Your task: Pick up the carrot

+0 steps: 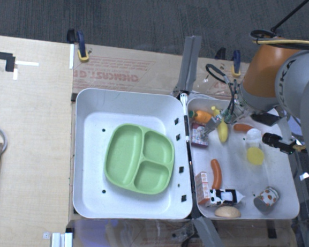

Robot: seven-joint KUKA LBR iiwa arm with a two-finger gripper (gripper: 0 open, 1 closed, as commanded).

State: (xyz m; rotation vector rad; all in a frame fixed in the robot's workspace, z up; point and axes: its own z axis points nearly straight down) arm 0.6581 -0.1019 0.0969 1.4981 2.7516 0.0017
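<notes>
I see the carrot (202, 117) in the right bin (276, 211), at its far left corner, close to the divider between the bins. It is small and orange with a green tuft at its left end, lying roughly flat.

The arm (288, 67) reaches in from the right, its orange band above the bin's far edge. The tool (219, 122) sits low over the same corner, just right of the carrot. I cannot tell whether the tool is open, closed, or gripping anything; the tip is small and mixed in with the clutter there, and it may be touching the carrot.

Around the carrot: a yellow banana-like piece (223, 132) just to its right, under the tool; a red-and-white packet (199, 136) directly in front of it against the left wall; a small yellow bit (215, 109) just behind. These three crowd the carrot on every open side.

Further off in the same bin: a red sausage (216, 174) mid-bin, a yellow round piece (255, 155), a white cup-like item (253, 136), a milk carton with cow print (224, 196), a red carton (202, 184), a tan bread roll (227, 211), and a brown-and-white can (266, 198).

The left bin (88, 141) holds a green divided plate (139, 159). Both bins rest on the surface (26, 109).
</notes>
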